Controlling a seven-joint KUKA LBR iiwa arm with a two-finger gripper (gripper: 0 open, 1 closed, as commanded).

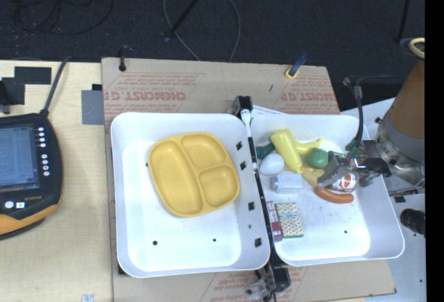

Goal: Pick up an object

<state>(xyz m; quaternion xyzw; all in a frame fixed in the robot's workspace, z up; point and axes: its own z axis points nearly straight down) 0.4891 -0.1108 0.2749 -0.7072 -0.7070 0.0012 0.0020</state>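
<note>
Cardboard underlies two white bins on dark flooring (cables trailing); gripper state I cannot tell.

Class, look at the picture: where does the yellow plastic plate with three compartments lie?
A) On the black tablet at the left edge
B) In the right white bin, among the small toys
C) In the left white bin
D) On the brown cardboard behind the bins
C: the yellow plastic plate with three compartments lies flat in the left white bin, apart from the right white bin.
</note>
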